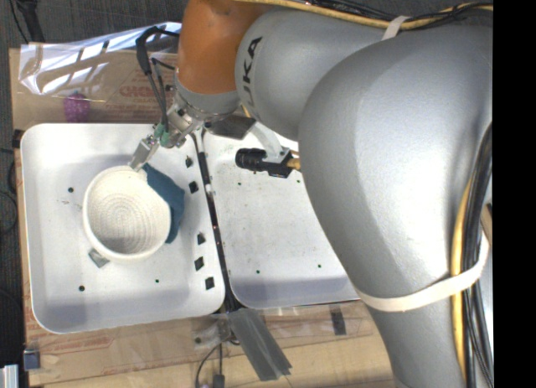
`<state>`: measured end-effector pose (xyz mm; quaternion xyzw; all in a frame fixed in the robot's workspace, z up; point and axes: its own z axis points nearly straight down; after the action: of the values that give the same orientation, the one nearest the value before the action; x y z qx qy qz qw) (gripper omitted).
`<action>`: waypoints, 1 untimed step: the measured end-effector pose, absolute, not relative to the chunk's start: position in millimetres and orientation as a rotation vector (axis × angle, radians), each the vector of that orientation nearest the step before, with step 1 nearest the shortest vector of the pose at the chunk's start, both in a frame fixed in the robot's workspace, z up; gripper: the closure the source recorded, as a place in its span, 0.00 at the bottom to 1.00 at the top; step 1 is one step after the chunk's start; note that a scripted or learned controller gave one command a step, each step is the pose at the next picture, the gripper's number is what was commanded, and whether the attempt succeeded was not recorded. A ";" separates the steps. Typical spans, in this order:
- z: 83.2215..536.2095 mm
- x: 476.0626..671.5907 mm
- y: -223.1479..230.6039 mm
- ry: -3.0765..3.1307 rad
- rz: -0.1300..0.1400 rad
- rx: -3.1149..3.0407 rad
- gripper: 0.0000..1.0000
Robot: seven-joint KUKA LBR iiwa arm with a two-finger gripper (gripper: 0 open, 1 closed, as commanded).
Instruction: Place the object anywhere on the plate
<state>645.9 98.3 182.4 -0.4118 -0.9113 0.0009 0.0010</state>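
While the arm leans over both bins, your gripper (149, 150) hangs above the left bin (50, 294).
You can see a blue object (170, 198) lying partly under the white plate (126, 213), touching its right edge; whether the gripper holds anything, you cannot tell.

Brightness: the bench was evenly and fairly brightly lit.
Glare: the clear plastic sheet (79, 64) at far left flared white.
Sheen: the grey arm (377, 135) carried a soft broad highlight.
Shadows: weak, hugging the white bowl (126, 214) in the left bin (50, 294).
Focus: slightly soft and grainy throughout.
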 end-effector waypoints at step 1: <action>121.2 594.7 174.0 -2.991 -0.004 -1.027 0.00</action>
<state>594.7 174.0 121.2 -0.3246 -0.9458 -0.0014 -0.0105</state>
